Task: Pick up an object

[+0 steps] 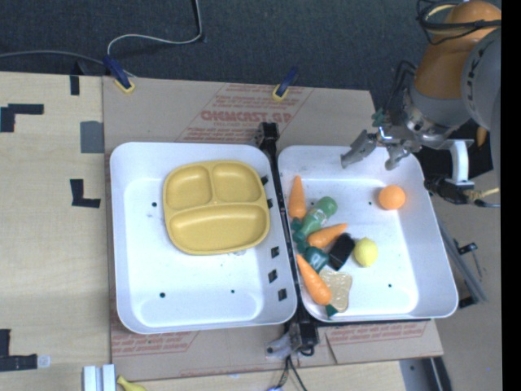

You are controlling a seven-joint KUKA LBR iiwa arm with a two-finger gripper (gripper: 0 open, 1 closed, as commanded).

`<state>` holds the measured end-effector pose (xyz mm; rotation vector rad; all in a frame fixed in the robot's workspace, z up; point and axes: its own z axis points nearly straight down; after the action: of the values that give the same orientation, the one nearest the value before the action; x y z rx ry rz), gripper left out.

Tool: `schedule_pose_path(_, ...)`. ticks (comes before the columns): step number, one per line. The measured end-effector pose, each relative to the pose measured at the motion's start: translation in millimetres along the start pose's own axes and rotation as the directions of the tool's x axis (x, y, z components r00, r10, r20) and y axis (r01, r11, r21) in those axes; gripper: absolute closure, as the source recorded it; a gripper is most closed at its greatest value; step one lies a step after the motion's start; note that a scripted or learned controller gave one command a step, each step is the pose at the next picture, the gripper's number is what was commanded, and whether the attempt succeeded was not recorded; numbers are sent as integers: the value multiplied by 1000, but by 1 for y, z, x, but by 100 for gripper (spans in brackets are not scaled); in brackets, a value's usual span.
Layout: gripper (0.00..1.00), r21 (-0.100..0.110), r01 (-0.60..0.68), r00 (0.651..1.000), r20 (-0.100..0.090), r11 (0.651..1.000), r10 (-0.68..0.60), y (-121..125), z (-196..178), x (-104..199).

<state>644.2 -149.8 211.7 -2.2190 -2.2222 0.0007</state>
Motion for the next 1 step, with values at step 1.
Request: schedule_pose_path(1,0,4,-1,1000,0,1000,1,-12,116,34)
